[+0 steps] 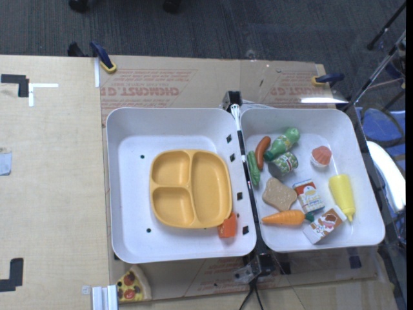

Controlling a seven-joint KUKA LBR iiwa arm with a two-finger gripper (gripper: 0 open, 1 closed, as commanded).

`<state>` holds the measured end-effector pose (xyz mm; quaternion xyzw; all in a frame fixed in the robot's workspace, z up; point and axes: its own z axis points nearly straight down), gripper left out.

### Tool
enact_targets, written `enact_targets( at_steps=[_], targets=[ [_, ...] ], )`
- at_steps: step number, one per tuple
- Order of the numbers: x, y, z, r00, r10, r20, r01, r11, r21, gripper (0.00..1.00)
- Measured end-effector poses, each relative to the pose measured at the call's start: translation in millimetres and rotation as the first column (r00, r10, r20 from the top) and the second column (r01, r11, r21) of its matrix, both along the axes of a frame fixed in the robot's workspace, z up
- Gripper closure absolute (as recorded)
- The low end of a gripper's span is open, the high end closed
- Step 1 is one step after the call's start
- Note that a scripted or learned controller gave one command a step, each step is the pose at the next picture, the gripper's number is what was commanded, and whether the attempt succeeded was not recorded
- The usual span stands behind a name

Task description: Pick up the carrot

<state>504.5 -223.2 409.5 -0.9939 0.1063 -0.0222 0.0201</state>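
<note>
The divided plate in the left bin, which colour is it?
Yellow plate, seen in the camera view.

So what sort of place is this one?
Likely a robotics lab bench: two white bins clamped onto cardboard, toy food such as a carrot and a yellow divided plate, and office chair wheels on carpet.

You have two white bins (pixel 122 237) on a pale wood desk (pixel 45 205). At centre left sits a yellow divided plate (pixel 191 188) with an orange-red piece (pixel 227 227) at its lower right corner. Right of centre you see the orange carrot (pixel 282 218) with its green tip, a tan bread slice (pixel 279 194), a yellow bottle (pixel 342 194), a green bottle (pixel 282 143) and a red sausage (pixel 261 151).
</note>
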Motion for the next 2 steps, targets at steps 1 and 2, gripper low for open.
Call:
enact_targets(
  at_steps=[1,2],
  targets=[
    [-0.1,-0.3,0.0,1.000,-0.001,-0.001,0.001,1.000,0.000,0.00],
    [4.1,-0.2,10.6,1.000,-0.006,0.021,0.006,1.000,0.017,1.00]
  ],
)
